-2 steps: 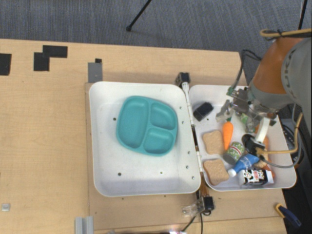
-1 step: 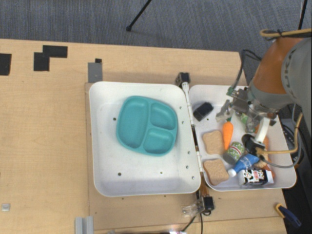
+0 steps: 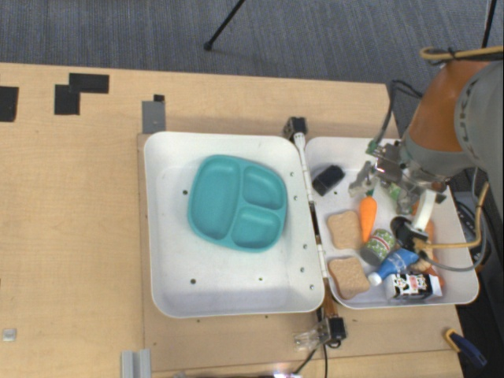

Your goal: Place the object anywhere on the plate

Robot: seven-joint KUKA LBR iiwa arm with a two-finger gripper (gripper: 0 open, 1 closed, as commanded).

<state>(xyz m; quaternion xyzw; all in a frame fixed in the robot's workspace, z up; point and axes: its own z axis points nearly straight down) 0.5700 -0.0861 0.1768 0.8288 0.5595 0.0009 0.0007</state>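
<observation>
The orange plastic carrot [image 3: 368, 217] lies in the right white bin [image 3: 465, 286], near its middle, tip toward the bin's near edge — not on the plate. The teal three-compartment plate [image 3: 236, 202] sits in the middle of the left white bin [image 3: 169, 235]. The gripper [image 3: 391, 179] hangs over the right bin's far edge, just beyond the carrot — whether its jaws are apart or together, I cannot tell. Two tan bread slices [image 3: 344, 229] lie beside the carrot on the pale wooden surface's bins.

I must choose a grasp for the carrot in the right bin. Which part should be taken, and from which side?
Grip the carrot across its thick middle, from above. It lies flat, pointing up-down in the view, with open floor on its left and the pincer close by.
</observation>
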